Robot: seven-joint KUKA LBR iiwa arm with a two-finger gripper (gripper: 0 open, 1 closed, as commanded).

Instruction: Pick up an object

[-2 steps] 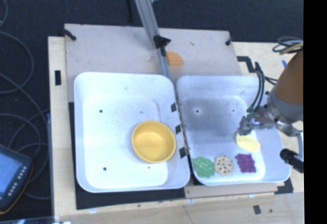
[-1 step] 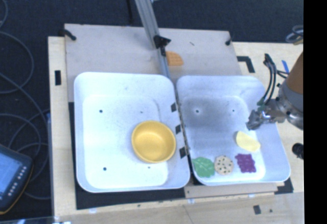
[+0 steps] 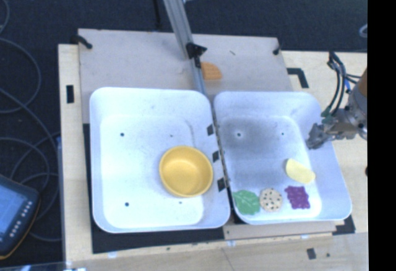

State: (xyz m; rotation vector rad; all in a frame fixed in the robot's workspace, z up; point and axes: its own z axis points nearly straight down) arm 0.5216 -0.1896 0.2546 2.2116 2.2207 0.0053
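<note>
Camera view: two white bins. Left bin (image 3: 111,133) holds one yellow bowl (image 3: 185,171). Right bin (image 3: 260,115) holds four items: yellow piece (image 3: 299,171), green piece (image 3: 247,202), cookie (image 3: 270,199), purple piece (image 3: 299,197). Gripper (image 3: 317,135) sits at the right bin's right rim, just above the yellow piece, gripping nothing visible.

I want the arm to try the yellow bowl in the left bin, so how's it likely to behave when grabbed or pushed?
The yellow bowl sits upright and wide, so it probably won't tip. Its smooth look suggests it may slide if pushed. A rim grasp seems likeliest.
</note>
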